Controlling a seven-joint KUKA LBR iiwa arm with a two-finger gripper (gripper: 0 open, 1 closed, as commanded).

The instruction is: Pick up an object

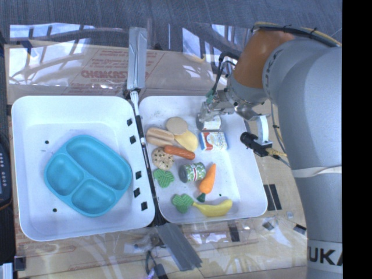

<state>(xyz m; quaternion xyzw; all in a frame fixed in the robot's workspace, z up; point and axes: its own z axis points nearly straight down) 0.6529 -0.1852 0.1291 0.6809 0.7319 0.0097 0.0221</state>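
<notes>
The jaws point(208, 121) are poised near the right bin's point(251, 182) far edge; their state cannot be told. A small boxy carton point(213, 140) lies just below them, rounded toy foods point(180, 147) crowded alongside.

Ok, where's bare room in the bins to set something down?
Left bin: bare floor all around the blue divided plate, widest along the far edge. Right bin: a strip along its right side, beside the carrot and banana. Its middle is crowded, and the hand hangs over the far part.
</notes>
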